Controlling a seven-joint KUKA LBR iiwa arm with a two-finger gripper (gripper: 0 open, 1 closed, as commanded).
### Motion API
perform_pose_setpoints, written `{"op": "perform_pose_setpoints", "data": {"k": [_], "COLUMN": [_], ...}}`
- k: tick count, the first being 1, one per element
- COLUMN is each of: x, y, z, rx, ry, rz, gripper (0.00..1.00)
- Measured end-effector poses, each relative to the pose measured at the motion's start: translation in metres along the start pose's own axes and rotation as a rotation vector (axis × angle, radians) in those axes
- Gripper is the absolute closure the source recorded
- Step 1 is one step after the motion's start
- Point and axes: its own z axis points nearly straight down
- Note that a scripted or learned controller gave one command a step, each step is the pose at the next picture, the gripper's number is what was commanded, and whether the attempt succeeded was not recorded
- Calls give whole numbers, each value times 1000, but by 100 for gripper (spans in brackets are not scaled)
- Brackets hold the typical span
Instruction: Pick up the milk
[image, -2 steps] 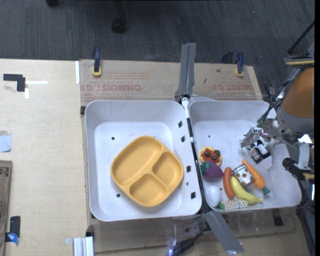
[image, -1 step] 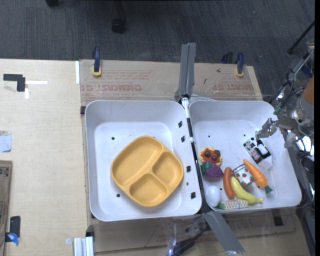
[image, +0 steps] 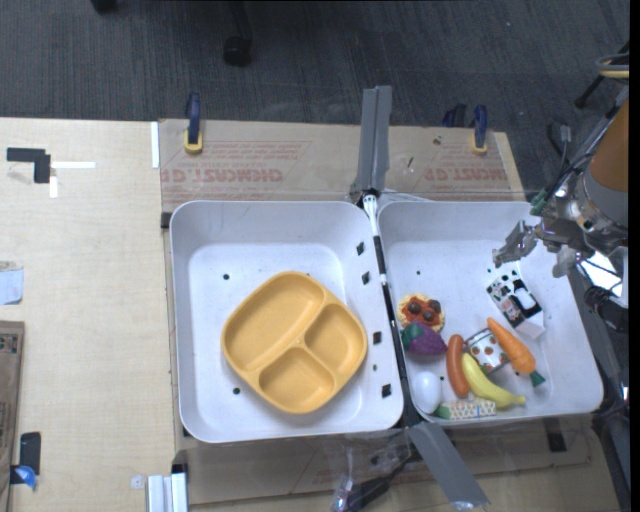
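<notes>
Camera view
Bins: two white bins side by side on the surface, left bin and right bin.
Left bin: one yellow plate with three compartments.
Right bin: one milk carton, white with black patches, lying toward the right wall.
Other items there: one carrot, one banana, one sausage, one egg, one purple vegetable, one small pizza slice.
Claw: above the right bin's upper right part, near the milk carton but apart from it, fingers spread, grasping nothing.
Clamps: two blue clamps, left one, right one.
</notes>
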Motion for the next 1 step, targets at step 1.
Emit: {"op": "perform_pose_setpoints", "data": {"k": [1], "x": [-26], "y": [2], "z": [118], "rx": [-1], "ry": [1], "rz": [27], "gripper": [0]}}
